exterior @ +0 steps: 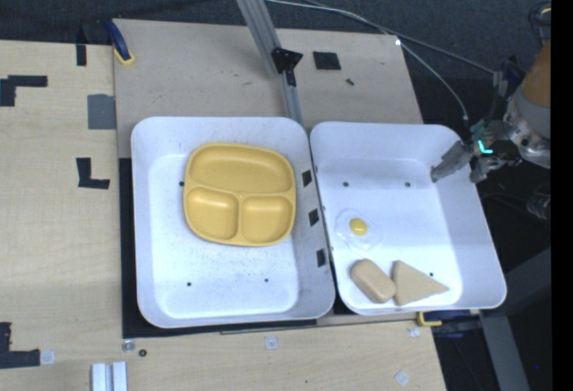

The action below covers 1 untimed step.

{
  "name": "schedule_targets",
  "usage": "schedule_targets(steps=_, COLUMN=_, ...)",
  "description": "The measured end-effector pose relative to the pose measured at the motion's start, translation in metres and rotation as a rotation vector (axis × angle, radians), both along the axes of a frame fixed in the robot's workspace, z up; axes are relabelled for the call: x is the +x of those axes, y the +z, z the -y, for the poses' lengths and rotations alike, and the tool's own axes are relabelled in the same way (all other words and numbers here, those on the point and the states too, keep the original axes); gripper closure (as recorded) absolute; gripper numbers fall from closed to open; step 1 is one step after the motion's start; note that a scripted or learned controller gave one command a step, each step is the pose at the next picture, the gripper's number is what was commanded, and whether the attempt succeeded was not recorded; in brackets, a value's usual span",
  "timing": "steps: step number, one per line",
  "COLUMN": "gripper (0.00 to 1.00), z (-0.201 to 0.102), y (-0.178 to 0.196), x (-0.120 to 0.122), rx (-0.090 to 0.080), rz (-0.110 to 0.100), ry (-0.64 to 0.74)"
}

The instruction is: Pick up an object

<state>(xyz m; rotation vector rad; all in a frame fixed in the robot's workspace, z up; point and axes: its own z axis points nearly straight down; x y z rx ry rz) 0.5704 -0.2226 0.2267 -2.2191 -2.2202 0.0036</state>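
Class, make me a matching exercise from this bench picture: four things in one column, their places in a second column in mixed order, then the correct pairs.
Things
1. yellow tray
2. small yellow disc
3. tan wedge
4. gripper

Places
A. over the right bin's upper right rim
B. middle of the right bin
C. left bin
D. near right corner of the right bin, beside the tan roll

Pairs: 1-C, 2-B, 3-D, 4-A

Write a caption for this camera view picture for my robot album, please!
Robot gripper hovers at the right bin's edge; a yellow plate sits in the left bin.
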Motion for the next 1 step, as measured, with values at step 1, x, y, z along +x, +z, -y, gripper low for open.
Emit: schedule_targets(steps=1, gripper=0.00, z=0.0000, y=0.0009, x=0.0005, rx=-0.001, rz=0.002, ry=0.000)
